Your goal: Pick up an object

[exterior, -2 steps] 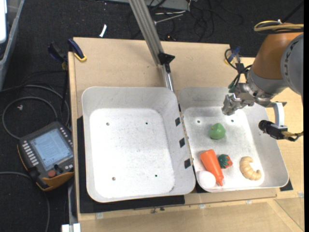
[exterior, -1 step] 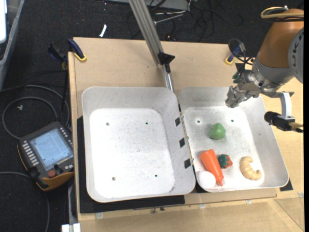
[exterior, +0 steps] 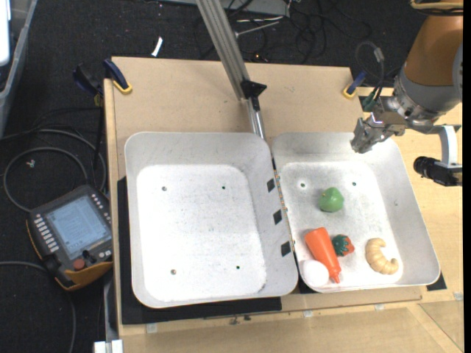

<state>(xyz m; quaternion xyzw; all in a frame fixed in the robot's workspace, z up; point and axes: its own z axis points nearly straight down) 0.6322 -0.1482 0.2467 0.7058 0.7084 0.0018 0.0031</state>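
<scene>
In the right bin [exterior: 412, 197], the pickable things cluster at the near end, all lying free: a white egg [exterior: 316, 273] touching an orange carrot [exterior: 324, 252], a small red-and-green piece [exterior: 342, 245], a croissant [exterior: 382, 256]. A green ball [exterior: 332, 199] sits mid-bin. Farther off, the gripper [exterior: 363, 143] hangs over the far rim, holding nothing; how wide it stands cannot be told

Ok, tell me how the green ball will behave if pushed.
The green ball looks round, so it will probably roll. It sits apart from the carrot, so it may travel freely. Its surface looks smooth, so fingers might slip.
</scene>
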